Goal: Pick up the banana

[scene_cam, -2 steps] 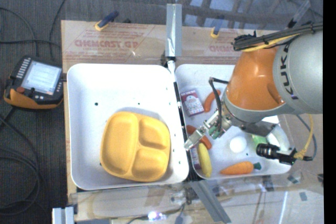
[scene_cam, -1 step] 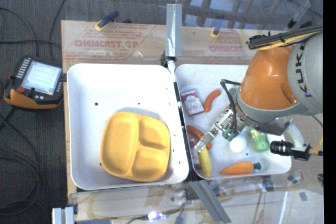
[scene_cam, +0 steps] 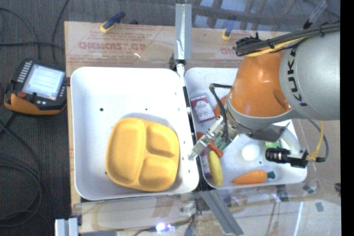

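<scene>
The banana (scene_cam: 215, 168) lies in the right bin (scene_cam: 301, 174), tight against its left wall near the front. The gripper (scene_cam: 203, 143) hangs just above its upper end, probably lining up a grab, but whether the fingers are released or clenched can't be told, and nothing is seen between them. A carrot (scene_cam: 250, 177) sits just right of the banana and a red packet (scene_cam: 201, 108) lies behind. The yellow tray (scene_cam: 144, 153) sits in the left bin (scene_cam: 99, 91), well out of the way

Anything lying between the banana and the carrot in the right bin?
In the camera view, nothing: bare white bin floor separates the banana from the carrot. They lie apart, carrot to the banana's right near the bin's front edge.
</scene>
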Controlling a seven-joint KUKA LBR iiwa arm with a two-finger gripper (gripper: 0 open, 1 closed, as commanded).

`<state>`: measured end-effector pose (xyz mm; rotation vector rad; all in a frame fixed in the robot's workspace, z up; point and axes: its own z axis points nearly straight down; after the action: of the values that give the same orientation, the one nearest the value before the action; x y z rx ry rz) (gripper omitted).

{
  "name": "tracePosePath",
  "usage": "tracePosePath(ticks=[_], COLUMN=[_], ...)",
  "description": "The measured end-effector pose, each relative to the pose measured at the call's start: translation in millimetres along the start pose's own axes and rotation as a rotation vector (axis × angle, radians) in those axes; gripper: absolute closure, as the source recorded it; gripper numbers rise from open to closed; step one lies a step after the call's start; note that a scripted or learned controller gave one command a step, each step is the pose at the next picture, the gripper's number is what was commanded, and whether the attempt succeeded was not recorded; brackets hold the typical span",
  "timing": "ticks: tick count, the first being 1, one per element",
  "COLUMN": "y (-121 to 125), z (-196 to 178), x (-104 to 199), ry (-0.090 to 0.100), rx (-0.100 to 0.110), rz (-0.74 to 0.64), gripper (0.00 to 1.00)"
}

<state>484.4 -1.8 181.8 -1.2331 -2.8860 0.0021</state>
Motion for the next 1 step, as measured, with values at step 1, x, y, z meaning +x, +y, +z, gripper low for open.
tracePosePath(ticks=[1], y=[-9.7], z=[-24.5], x=[-73.0], ry=[-0.003], rx=[0.0], rz=[0.034], gripper=[0.0])
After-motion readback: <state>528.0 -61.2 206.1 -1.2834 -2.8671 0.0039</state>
